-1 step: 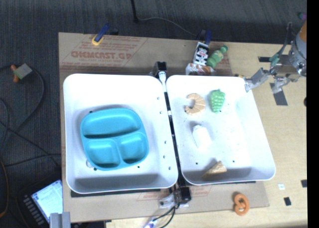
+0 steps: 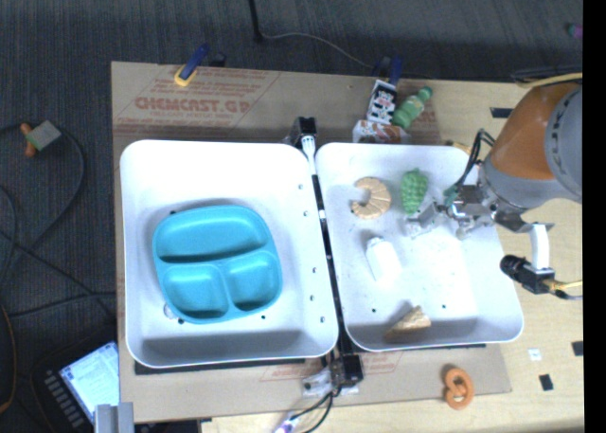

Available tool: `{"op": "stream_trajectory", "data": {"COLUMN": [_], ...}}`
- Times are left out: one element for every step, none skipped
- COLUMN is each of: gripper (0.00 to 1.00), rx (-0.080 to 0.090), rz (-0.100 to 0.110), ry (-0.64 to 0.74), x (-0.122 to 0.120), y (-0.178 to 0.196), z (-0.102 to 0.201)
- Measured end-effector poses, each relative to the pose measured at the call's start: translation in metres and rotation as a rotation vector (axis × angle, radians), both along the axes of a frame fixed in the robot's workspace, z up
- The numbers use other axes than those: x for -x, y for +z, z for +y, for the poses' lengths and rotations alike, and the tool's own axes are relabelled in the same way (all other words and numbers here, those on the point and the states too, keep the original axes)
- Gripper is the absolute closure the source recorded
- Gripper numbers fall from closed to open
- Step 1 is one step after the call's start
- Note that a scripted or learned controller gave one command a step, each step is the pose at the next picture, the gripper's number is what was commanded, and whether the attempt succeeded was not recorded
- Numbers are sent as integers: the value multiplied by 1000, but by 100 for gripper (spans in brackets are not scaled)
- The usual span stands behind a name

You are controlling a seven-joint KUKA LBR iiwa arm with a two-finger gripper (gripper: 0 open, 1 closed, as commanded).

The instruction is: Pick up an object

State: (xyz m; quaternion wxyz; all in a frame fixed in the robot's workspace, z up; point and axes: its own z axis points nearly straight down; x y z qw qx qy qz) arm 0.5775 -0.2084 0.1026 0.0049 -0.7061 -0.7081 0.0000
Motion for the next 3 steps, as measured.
{"op": "stream_trajectory", "data": {"gripper": [0, 0, 100], "rx": [11, 11, 13], "rz": [-13, -15, -17], "ry": [-2, -3, -3], "x": [-9, -5, -5], "y": [-15, -14, -4], "z": [56, 102, 101]}}
